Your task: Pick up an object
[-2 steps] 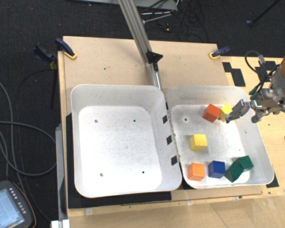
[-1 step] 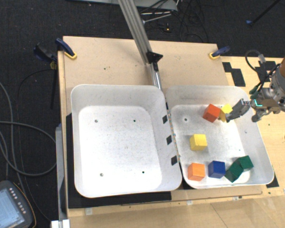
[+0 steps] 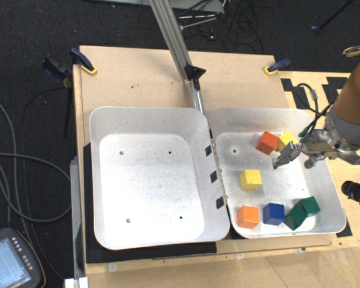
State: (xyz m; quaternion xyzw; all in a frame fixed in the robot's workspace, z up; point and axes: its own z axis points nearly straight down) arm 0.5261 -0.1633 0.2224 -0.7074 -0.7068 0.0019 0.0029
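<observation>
While the gripper (image 3: 286, 156) hangs low in the right bin (image 3: 327, 188), at the right of the frame, no block sits between its fingers, so I judge the step in hand to be the approach, with the grasp not yet made. Whether the fingers are spread or pressed together I cannot tell; they read as a dark, blurred tip.

Candidates all lie in the right bin. An orange-red block (image 3: 267, 143) and a small yellow block (image 3: 286, 140) sit just above and left of the tip, touching or nearly touching each other. A larger yellow block (image 3: 250, 179) lies below and left of the tip, standing alone. Along the lower edge: an orange block (image 3: 248, 216), a blue block (image 3: 274, 213), and two green blocks (image 3: 303, 212) packed close.

Next move, as I judge it: settle on one block, centre the fingers over it and descend. The crowded pair risks a nudge, not a grip.

The small yellow block is partly masked by its neighbour. The arm is cut off at the frame's right edge. The left bin (image 3: 102, 179) offers nothing to grasp.
</observation>
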